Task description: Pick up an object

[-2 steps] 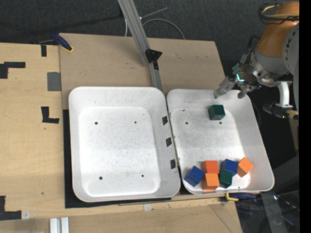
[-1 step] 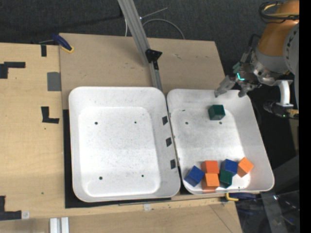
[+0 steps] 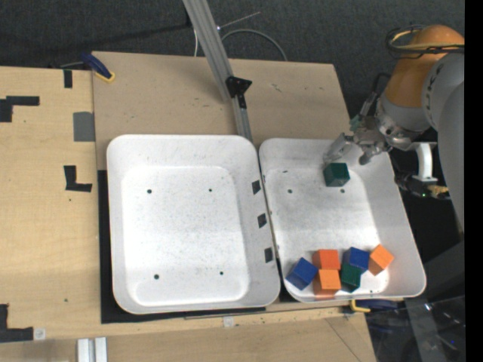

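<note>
The dark green block point(image 3: 336, 175) lay on the floor of the right bin point(image 3: 302, 217), in its far half toward the right wall, well apart from the other blocks. The hand point(image 3: 352, 151) hung just above and behind it, at the bin's far right rim, with two grey fingers point(image 3: 336, 148) splayed wide apart, one slanting down toward the block's top edge and the other out to the right. The hand was released, and nothing sat between the fingers; whether a fingertip touched the block could not be told. The arm point(image 3: 423, 74) reached in from the right, its orange band point(image 3: 413, 72) above the wrist, and the wrist was tilted down and leftward toward the bin.

At the near end of the same bin a cluster of blocks sat close together: a blue block point(image 3: 302, 272), two orange blocks point(image 3: 327, 269), another blue block point(image 3: 358, 259), a dark green one point(image 3: 350, 277) and an orange block point(image 3: 381, 258) by the near right corner. The left bin point(image 3: 128, 164) stood beside the right one on the wooden surface point(image 3: 45, 202). A grey metal bar point(image 3: 211, 36) slanted across the surface's far edge.
</note>
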Controlling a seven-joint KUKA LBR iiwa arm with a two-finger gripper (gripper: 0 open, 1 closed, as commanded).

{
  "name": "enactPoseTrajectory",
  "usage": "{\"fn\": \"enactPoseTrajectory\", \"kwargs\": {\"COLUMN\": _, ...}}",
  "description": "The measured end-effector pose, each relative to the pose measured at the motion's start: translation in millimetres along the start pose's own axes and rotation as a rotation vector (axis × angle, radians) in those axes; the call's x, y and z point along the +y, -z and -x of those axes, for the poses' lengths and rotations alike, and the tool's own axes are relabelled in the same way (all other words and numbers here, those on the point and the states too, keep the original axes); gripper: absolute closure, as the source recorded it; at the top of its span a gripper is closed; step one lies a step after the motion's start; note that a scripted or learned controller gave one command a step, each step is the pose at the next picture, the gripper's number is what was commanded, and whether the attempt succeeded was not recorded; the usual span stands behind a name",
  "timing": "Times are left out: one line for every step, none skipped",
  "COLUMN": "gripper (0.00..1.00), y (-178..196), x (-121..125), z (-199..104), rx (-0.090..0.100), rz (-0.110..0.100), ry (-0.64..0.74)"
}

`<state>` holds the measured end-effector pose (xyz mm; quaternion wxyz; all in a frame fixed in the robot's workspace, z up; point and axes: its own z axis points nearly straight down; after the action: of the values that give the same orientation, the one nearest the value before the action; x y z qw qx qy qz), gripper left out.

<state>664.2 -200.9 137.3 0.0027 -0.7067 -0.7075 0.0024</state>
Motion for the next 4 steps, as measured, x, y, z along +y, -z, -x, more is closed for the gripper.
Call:
{"fn": "enactPoseTrajectory", "kwargs": {"gripper": 0.0, "y": -49, "x": -1, "z": -1, "rx": 0.0, "rz": 0.001, "ry": 0.001}}
{"fn": "enactPoseTrajectory", "kwargs": {"gripper": 1.0, "y": -36, "x": 0, "z": -2, "rx": -0.002, "rz": 0.004, "ry": 0.003}}
{"fn": "enactPoseTrajectory", "kwargs": {"gripper": 1.0, "y": 13, "x": 9, "z": 0, "rx": -0.001, "rz": 0.01, "ry": 0.0}}
{"fn": "enactPoseTrajectory", "kwargs": {"gripper": 1.0, "y": 76, "x": 7, "z": 1, "rx": -0.002, "rz": 0.012, "ry": 0.001}}
